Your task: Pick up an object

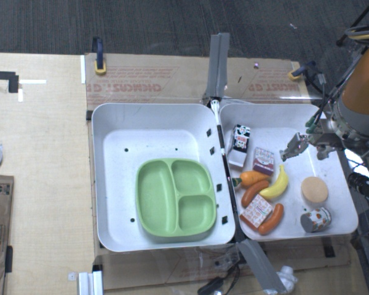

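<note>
My fingers [293, 146] hang over the right bin [332, 117], in its upper right part, near the bin's right wall. They are dark and small in the picture, and I cannot tell how far they are apart. I see nothing between them, so I hold no object.

The objects for picking lie in the right bin, mostly along its left and lower parts. A yellow banana [277, 185] lies just below my fingers, apart from them. Left of the banana are two orange carrots [253, 178], one touching the other, and the banana's lower end touches them. Above the banana a small pink packet [264, 161] lies, and above that a black and white carton [241, 137] stands near the bin's left wall. Near the lower edge of the bin there is a red and white packet [256, 211] with an orange sausage-like piece [272, 219] just beside it on the right. In the lower right corner a round tan bun [314, 190] lies, and below it a grey patterned object [315, 220], nearly touching the bun.

The left bin [111, 134] carries a green divided plate [174, 196] with three compartments, in the bin's lower right part. Both bins stand on the desk [43, 140], side by side.
</note>
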### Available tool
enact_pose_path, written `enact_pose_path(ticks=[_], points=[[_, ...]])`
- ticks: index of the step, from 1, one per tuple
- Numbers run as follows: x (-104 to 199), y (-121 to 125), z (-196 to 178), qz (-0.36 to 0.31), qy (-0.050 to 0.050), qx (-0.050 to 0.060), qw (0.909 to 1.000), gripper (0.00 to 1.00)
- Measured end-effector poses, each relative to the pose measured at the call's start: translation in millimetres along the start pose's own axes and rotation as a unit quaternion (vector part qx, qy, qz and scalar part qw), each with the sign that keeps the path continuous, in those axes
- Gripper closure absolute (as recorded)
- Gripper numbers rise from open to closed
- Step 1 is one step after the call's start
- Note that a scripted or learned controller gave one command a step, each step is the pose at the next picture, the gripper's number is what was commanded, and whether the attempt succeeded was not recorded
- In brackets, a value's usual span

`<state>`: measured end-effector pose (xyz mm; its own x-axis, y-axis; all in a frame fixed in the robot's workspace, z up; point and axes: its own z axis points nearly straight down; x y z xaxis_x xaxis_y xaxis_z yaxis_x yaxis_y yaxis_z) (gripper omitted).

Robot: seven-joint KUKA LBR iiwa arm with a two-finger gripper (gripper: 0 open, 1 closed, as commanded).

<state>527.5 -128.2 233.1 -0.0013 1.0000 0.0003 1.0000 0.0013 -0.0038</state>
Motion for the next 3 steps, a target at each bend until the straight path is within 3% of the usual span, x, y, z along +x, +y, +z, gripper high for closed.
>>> enact_pose_path(ticks=[1, 2, 3], points=[[-16, 34, 137, 0.061, -0.001, -0.006, 0.9981, 0.00], [11, -30, 142, 0.085, 0.000, -0.001, 0.9964, 0.00], [10, -30, 134, 0.087, 0.000, 0.000, 0.9962, 1.00]])
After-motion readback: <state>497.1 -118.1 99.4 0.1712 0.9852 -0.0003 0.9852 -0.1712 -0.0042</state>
